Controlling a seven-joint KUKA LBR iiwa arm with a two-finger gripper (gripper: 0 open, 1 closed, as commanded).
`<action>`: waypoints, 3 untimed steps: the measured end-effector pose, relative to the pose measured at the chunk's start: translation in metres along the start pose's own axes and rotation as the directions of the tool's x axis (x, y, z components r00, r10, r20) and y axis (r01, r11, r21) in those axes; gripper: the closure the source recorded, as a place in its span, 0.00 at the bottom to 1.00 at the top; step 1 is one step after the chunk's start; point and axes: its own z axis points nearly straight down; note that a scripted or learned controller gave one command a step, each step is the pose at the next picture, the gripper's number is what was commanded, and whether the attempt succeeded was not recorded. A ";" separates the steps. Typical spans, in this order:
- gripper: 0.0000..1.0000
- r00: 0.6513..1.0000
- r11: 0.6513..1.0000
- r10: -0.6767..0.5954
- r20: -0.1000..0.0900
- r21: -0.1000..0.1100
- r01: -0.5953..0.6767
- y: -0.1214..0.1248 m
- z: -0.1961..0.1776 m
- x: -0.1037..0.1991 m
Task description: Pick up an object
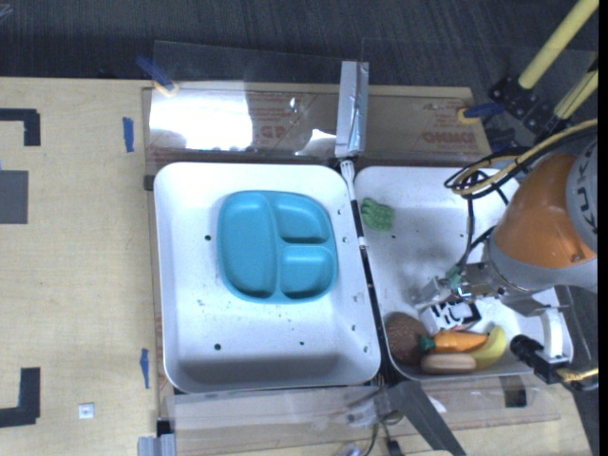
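Objects to choose from all sit in the right-hand bin, yet reading from the left the first thing met is the left bin (180, 255), which carries a blue divided plate (277, 245) lying flat near its middle, well apart from anything the arm could be after. Across the wall between the bins, the right bin (408, 193) holds a small green item (377, 216) alone near its upper left, and a crowd of toy food pushed into the lower corner: a brown rounded piece (404, 334) against the wall between the bins, a tan sausage-like piece (448, 362) along the front wall, an orange carrot-like piece (454, 341) just above it, and a yellow banana (492, 346) touching their right ends. That huddle probably explains the arm's pose: the gripper (454, 297) hangs low over the cluster, just above the carrot, with the orange-banded wrist (543, 224) behind it. Whether it is released or clenched cannot be told, since cables and its own body hide the tips. No item can be seen lifted off the bin floor, so the pick looks not yet made.
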 end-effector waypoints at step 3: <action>0.00 0.993 0.993 0.116 -0.005 0.028 -0.116 0.075 -0.097 0.070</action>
